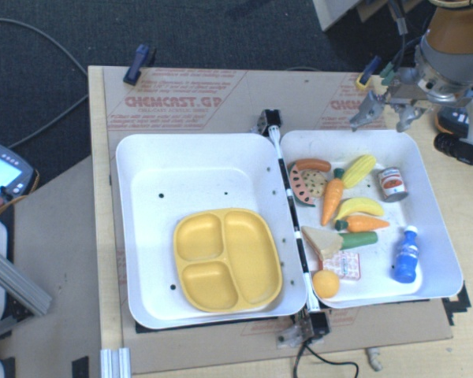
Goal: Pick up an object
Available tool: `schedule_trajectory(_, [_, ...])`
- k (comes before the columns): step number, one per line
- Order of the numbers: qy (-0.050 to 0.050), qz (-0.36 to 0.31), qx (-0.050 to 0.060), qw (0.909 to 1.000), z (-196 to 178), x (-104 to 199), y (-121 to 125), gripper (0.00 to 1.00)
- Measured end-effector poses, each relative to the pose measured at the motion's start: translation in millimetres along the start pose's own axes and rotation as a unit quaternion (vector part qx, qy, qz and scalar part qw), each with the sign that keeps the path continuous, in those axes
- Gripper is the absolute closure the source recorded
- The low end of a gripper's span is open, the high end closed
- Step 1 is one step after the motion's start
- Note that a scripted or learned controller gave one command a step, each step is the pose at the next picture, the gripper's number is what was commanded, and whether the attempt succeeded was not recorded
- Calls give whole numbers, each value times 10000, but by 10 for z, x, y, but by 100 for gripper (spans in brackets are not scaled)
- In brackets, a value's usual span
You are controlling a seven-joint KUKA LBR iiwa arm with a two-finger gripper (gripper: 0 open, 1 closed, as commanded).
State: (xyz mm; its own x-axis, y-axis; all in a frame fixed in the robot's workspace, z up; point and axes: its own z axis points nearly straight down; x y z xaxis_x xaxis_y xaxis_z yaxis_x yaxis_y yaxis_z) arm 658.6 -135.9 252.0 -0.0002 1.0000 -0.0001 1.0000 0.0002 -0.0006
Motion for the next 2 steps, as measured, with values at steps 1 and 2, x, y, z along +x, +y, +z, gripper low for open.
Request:
schedule_trajectory(1, [3, 2, 11, 10000, 1092, 98, -348, 0])
schedule_trajectory(2, [3, 3, 5, 10000, 1680, 353, -814, 0])
